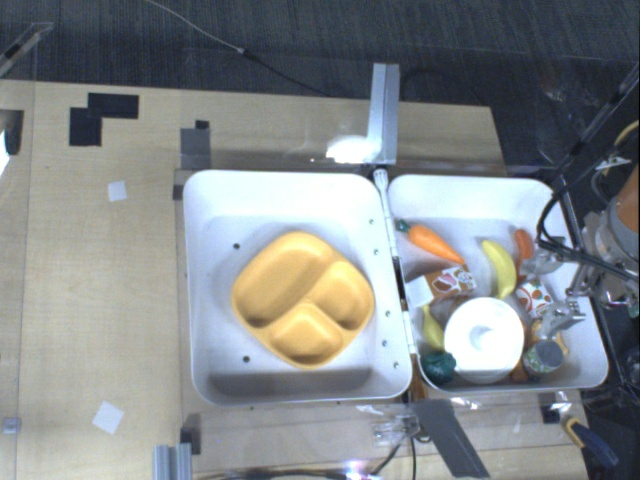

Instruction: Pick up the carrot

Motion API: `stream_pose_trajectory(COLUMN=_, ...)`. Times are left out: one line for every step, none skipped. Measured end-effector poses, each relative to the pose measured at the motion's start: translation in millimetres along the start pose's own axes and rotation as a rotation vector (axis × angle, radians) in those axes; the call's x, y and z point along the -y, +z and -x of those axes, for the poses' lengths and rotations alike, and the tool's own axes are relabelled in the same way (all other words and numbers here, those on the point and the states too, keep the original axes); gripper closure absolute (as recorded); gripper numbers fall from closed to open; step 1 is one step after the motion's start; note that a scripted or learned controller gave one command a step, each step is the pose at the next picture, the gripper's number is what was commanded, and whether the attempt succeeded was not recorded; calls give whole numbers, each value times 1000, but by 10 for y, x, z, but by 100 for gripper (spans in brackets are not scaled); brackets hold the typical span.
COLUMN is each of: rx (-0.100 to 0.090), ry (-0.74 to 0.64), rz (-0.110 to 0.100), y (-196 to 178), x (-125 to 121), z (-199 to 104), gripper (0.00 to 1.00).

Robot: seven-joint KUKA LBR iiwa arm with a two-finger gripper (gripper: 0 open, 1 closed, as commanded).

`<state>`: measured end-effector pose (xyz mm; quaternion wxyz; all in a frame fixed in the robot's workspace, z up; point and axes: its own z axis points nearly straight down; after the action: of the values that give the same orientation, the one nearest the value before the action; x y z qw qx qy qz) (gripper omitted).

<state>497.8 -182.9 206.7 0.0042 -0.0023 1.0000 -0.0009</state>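
My claw (562, 303) hovers over the right bin's (455, 190) right side; its grip state I cannot tell. The carrot (436, 241) lies upper left, beside a banana (499, 266); I should descend along its length.

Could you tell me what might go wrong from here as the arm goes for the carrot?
The carrot lies near the divider wall of the right bin, so a finger might hit that wall. The gripper sits across the bin, and its path crosses the banana and white cup, which it could knock.
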Motion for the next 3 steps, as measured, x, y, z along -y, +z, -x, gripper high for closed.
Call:
stream_pose_trajectory(rx=-2, ry=82, rz=4, y=484, x=-734, z=192, gripper=0)
stream_pose_trajectory(rx=5, ry=221, rz=4, y=195, x=-1194, z=1421, gripper=0)
stream_pose_trajectory(rx=35, ry=349, rz=3, y=887, x=-673, z=1186, gripper=0)
